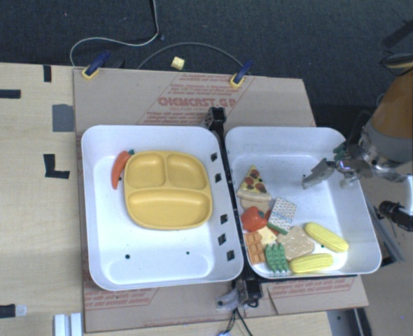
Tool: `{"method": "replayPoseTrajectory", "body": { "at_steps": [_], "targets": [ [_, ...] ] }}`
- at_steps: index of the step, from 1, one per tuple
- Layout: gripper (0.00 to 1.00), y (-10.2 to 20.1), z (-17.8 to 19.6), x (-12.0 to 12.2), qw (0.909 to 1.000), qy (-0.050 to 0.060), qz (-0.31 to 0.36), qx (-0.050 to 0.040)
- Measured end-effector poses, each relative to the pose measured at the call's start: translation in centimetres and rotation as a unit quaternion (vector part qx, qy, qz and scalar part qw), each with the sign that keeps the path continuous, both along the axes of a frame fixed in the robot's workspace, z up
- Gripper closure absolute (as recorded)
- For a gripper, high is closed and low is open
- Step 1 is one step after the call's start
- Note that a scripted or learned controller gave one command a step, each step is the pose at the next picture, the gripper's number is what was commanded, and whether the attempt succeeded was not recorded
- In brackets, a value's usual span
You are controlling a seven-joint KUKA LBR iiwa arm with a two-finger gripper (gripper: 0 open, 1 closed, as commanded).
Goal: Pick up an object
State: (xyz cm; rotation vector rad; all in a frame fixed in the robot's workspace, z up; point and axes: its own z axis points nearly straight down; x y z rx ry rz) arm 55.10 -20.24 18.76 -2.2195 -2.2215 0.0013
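We see the hand (323, 173) over the right bin (290, 142), near its right wall, above bare floor; we cannot tell how it is set. The toy food lies apart from it at the bin's near left: a pizza slice (253, 185), a tomato (254, 219), two corn cobs (325, 236). A yellow divided plate (169, 190) and a carrot (120, 168) lie in the left bin (101, 208).

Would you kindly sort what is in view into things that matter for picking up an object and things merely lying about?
For the job:
two-finger gripper
toy pizza slice
red toy tomato
yellow toy corn cob

Lying about:
yellow divided plastic plate
orange toy carrot
blue-and-yellow clamps
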Motion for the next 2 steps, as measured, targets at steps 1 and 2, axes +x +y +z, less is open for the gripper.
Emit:
{"method": "replayPoseTrajectory", "body": {
  "at_steps": [1, 2],
  "targets": [
    [0.0, 6.7, -10.7, 3.0, 1.0, -0.002, 0.002, -0.0014],
    [0.0, -0.2, -7.5, -1.7, 1.0, 0.0, -0.004, -0.0017]
  ]
}}
